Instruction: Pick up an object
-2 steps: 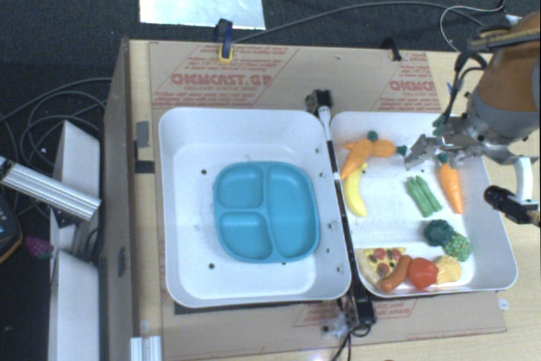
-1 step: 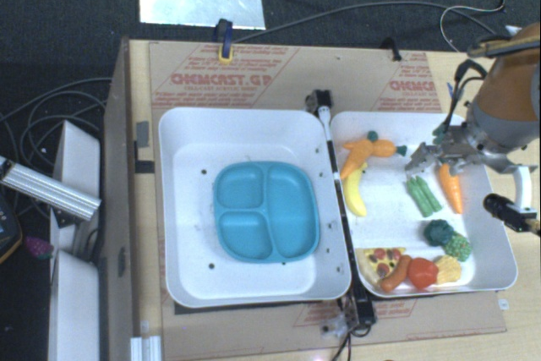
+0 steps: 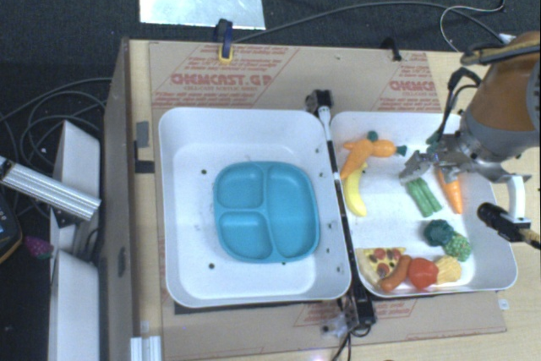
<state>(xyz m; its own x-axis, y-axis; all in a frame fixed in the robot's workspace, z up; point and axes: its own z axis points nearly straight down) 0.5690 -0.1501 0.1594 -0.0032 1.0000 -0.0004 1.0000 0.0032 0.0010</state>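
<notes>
Beside the claw [image 3: 420, 167], ridged green vegetable [image 3: 423, 196]

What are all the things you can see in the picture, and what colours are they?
Bins: 2, white, side by side on the bench; left bin, right bin.
Plate: 1, blue, divided, in left bin.
Banana: 1, yellow, right bin.
Orange toy: 1, beside the banana.
Green vegetable: 1, right bin middle.
Carrot: 1, orange, right of it.
Broccoli: 1, dark green.
Pizza slice: 1, near edge.
Tomato: 1, red.
Clamp: 1, yellow and black, bench's far edge.
Arm: 1, grey and orange.
End effector: 1, over right bin.
</notes>
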